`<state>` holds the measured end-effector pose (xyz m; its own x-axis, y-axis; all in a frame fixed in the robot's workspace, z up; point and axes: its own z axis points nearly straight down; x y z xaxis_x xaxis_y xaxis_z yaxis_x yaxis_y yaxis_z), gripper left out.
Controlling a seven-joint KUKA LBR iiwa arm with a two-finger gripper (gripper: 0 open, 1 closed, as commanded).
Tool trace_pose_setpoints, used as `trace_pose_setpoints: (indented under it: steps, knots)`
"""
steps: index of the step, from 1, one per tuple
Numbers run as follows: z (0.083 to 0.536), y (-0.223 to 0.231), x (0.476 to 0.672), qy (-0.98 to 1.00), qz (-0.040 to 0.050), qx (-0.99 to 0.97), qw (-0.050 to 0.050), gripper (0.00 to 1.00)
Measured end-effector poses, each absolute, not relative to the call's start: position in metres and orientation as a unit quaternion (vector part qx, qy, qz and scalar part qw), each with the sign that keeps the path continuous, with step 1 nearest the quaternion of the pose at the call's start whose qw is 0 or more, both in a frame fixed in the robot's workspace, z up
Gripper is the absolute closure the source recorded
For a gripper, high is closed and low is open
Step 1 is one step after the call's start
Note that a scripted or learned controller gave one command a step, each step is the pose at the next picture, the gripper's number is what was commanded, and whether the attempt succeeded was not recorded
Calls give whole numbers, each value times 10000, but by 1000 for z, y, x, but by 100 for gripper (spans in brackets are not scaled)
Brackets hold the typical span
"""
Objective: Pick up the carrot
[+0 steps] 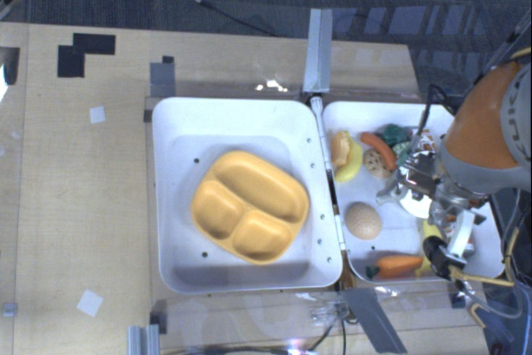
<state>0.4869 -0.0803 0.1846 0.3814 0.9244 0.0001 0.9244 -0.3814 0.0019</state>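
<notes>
Within the right bin (366,116), near its lower wall, lies the carrot (397,265).

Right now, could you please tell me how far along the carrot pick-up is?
Done: the gripper is over the right bin, the one that holds the carrot. In hand: nothing that shows; the carrot lies on the bin floor by the near wall, apart from the gripper. Left: move above the carrot, come down, grip it and lift it.
</notes>
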Motion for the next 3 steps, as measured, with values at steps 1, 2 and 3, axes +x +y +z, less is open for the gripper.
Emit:
trace_pose_setpoints:
  steps: [1, 2, 3]
  knots:
    - [255, 0, 516, 5209, 37, 8536, 5, 0]
    - [182, -23, 487, 4693, -10, 8830, -6, 0]
    - [225, -74, 552, 3187, 23, 9479, 12, 0]
